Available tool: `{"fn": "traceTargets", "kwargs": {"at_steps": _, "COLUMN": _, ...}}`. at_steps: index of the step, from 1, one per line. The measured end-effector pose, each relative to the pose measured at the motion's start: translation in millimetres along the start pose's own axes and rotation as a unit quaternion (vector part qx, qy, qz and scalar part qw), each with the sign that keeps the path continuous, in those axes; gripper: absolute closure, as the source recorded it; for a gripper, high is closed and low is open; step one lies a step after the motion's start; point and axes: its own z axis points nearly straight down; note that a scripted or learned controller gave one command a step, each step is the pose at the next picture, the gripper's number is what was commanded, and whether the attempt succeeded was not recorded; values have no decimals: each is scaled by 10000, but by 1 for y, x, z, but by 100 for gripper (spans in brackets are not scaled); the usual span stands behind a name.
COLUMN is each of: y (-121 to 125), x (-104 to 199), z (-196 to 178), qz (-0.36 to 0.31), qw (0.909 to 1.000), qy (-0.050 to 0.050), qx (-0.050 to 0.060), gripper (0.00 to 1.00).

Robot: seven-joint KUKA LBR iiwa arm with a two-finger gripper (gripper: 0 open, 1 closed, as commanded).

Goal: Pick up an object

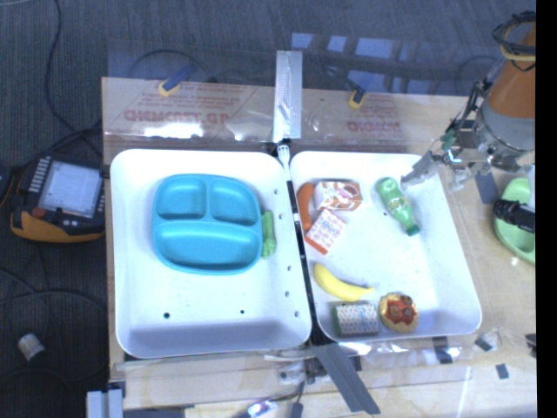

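bench (pixel 200 111): taped plastic sheet | floor (pixel 174 16): dark carpet | pincer (pixel 435 162): grip unclear

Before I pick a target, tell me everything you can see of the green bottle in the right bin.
The green bottle lies on its side on the right bin floor, near the far right corner. It looks like glossy plastic, with a pale label band around its middle. It lies slantwise, apart from the other items. The gripper hovers just beyond it, not touching.

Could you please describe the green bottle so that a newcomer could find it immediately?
Look in the right bin, toward its far right corner. The green bottle lies there on its side, apart from the packets to its left; it is the one green thing in that bin.
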Motion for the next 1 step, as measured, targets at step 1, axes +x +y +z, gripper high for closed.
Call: {"fn": "traceTargets", "kwargs": {"at_steps": 1, "y": 34, "x": 15, "z": 120, "qz": -502, "qw": 9987, "qy": -9, "qx": -10, "gripper": 0}}
